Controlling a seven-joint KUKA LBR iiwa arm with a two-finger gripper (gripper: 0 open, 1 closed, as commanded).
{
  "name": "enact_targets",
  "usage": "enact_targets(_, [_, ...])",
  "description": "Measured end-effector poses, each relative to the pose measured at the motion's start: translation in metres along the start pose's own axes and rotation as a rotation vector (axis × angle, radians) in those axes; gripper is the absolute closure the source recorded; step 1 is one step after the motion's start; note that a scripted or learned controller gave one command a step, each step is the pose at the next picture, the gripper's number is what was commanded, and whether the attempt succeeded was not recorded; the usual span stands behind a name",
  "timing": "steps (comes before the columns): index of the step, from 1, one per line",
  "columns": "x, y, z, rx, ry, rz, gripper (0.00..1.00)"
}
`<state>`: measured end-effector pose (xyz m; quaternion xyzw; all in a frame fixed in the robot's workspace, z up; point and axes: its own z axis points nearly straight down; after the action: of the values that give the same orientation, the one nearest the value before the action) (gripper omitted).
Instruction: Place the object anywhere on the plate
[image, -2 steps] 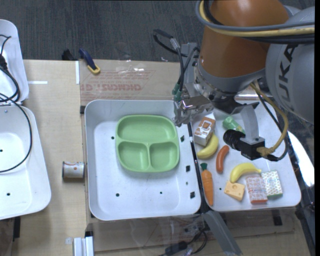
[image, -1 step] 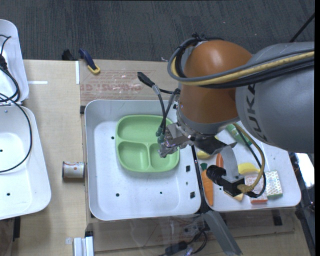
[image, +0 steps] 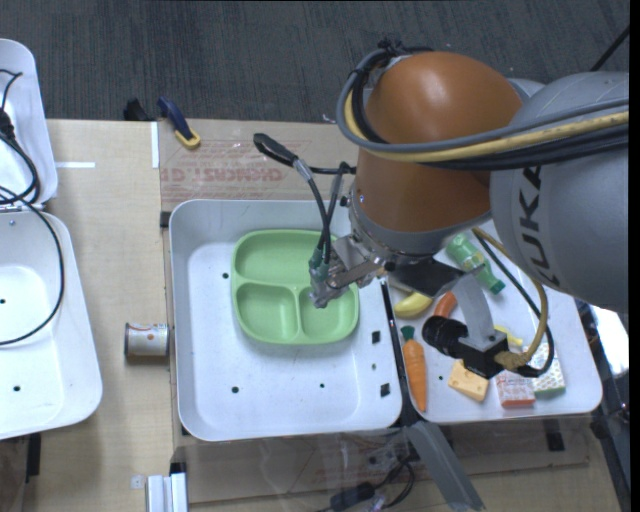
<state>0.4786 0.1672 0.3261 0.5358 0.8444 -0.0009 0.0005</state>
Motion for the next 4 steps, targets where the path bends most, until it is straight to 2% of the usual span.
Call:
enact_targets(1, [-0.064,0.016,-0.115,0.0,0.0,-0.002,1.0])
enact_targets(2, [0.024,0.024,0.058,0.003,0.001,-0.04,1.0])
enact_targets(3, [0.036,0.017,0.06,0.002,0.002,-0.413,1.0])
enact_targets(4, [0.052,0.024,0.089,0.003,0.002,-0.487,1.0])
